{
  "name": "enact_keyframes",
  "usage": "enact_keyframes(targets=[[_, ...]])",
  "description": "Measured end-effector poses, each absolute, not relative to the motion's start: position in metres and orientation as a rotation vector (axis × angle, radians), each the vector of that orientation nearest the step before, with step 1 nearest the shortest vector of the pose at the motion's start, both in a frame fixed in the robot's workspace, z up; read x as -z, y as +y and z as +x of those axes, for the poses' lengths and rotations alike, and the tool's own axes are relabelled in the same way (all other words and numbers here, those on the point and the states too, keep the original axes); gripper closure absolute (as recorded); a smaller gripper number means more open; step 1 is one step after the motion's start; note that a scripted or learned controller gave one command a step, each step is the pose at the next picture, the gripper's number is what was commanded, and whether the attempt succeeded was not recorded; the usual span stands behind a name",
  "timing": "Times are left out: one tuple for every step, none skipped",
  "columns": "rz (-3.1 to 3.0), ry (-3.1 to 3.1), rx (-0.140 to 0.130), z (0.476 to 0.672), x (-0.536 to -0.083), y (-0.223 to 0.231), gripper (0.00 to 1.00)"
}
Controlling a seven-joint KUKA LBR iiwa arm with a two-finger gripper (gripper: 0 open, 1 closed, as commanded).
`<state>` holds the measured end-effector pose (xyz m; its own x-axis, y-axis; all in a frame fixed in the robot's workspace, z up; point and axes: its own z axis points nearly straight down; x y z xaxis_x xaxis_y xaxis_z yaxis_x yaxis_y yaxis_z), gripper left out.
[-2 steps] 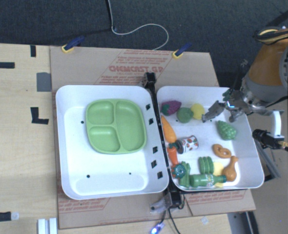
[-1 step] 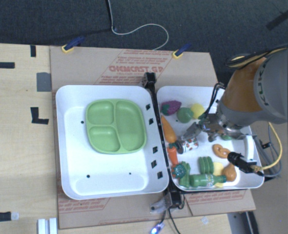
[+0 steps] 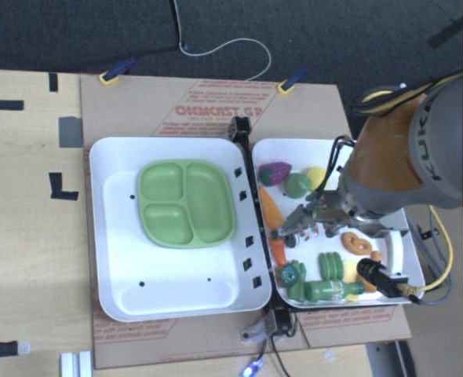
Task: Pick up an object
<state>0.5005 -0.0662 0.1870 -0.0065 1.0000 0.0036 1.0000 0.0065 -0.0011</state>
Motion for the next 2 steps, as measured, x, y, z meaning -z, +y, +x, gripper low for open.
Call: enact_keyframes(targets=[[-2.218,-2.238,0.021,0.4852,-0.3596,-0.0169,0.00],[-2.217,-2.225,-0.004,0.4839,-0.3600,-0.0194,1.00]])
